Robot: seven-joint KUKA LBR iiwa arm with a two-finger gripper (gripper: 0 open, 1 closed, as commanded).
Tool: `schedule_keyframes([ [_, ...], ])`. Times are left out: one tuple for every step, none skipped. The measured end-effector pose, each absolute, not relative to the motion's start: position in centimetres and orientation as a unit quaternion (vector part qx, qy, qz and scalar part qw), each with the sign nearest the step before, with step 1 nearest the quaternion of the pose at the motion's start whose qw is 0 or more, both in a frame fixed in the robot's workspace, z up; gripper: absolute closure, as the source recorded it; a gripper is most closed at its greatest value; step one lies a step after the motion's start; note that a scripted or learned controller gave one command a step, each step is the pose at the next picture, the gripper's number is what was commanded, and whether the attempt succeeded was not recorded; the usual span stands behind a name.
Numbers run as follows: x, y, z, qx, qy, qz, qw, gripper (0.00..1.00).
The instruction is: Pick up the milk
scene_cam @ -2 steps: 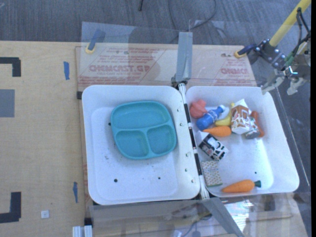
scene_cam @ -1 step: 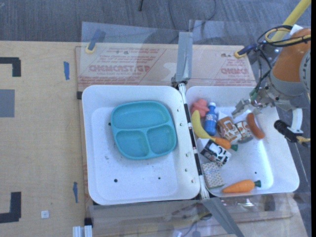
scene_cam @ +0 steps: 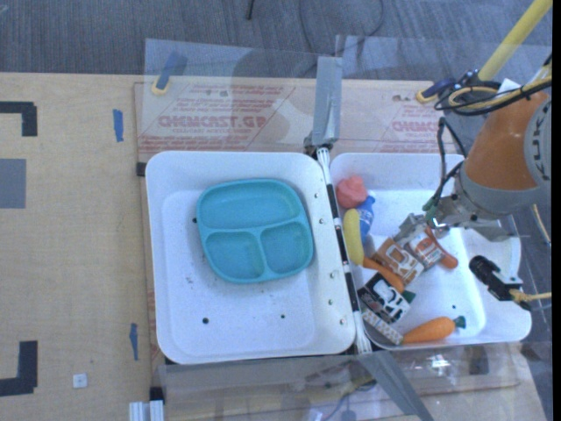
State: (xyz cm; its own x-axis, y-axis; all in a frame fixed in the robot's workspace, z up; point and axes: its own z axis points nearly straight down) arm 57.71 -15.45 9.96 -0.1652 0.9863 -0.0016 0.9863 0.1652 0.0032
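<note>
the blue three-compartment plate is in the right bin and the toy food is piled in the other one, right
Not quite. The camera view shows the blue three-compartment plastic plate in the left white bin; the toy food, such as the orange plastic carrot, lies in the right white bin.

The light is bright and even, coming from above. Shadows are soft and short, for example under the arm in the right bin. The clear sheet behind the bins gives a pale glare. The picture is a little soft, and small details are blurred.
</note>
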Motion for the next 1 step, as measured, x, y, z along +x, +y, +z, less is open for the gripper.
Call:
schedule_keyframes([
  [60.63,-12.19,8.9,0.604,0.797,0.001,0.005,0.0],
])
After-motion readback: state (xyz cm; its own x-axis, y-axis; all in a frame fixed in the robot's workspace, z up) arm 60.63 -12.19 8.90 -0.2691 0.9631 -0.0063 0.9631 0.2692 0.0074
